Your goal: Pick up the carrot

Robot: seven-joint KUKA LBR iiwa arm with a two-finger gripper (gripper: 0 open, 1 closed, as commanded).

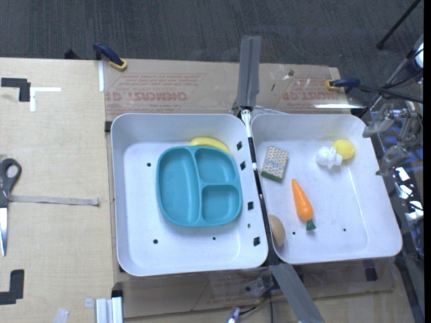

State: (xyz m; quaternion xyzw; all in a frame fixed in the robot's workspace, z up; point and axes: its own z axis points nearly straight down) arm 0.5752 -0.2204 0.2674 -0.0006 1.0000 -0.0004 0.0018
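The carrot [302, 204] lies flat in the middle of the right bin [353, 210]. It is orange, with its pointed tip toward the back and its small green top toward the front right. Nothing touches it, and bare white floor surrounds it on all sides.
In the right bin, a speckled green-edged block [275, 163] lies behind and left of the carrot, a white and yellow toy [335, 153] sits at the back, and a tan egg-shaped item [276, 231] rests against the front left wall. The left bin [135, 207] holds a teal divided plate [199, 185] with a yellow piece [210, 142] behind it. Scissors [7, 180] lie on the bench far left.
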